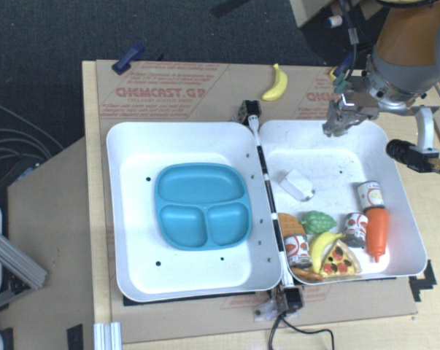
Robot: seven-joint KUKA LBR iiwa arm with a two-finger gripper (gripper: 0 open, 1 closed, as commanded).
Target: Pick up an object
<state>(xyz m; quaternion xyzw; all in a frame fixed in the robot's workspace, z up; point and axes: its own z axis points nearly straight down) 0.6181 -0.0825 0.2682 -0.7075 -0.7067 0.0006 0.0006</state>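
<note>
We see the arm point(409, 28) reaching in from the upper right, its orange band uppermost and the grey wrist below it. The tool point(339, 122) points downward (slightly toward the left), hanging free with nothing between its short metal tips.

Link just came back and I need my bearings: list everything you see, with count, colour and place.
Bins: 2, white, side by side on the bench.
Divided tray: 1, blue, left bin.
Block: 1, white, right bin centre.
Toy food pile: green, yellow, red, right bin's near end.
Cans: 3, among the pile.
Carrot: 1, orange, right edge.
Banana: 1, yellow, bench behind the bins.
Gripper: 1, grey, above right bin's far end.
</note>
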